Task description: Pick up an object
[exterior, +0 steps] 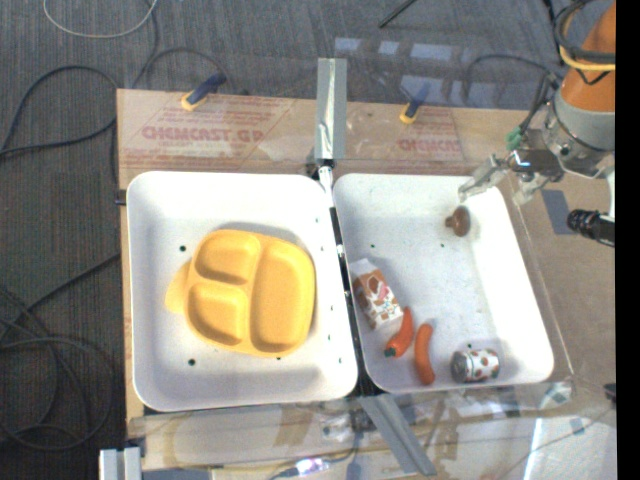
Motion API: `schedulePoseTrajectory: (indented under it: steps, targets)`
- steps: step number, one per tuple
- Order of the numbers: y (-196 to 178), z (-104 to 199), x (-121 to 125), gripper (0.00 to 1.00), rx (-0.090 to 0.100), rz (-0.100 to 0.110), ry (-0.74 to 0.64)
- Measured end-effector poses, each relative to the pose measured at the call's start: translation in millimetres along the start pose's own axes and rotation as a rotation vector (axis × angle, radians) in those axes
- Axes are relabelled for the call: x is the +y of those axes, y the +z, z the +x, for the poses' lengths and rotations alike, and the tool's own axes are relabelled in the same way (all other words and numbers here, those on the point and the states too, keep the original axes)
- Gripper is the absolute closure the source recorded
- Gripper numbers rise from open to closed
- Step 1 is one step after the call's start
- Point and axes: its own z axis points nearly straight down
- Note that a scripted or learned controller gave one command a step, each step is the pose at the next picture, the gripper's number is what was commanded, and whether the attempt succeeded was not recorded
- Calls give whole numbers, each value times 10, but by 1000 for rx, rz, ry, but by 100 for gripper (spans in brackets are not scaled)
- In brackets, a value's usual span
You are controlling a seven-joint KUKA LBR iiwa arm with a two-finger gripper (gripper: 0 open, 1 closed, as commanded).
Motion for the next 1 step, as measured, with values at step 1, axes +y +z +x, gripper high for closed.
schedulePoseTrajectory:
  steps: [1]
  targets:
    - [1132, 613, 198, 0, -2, 1, -88]
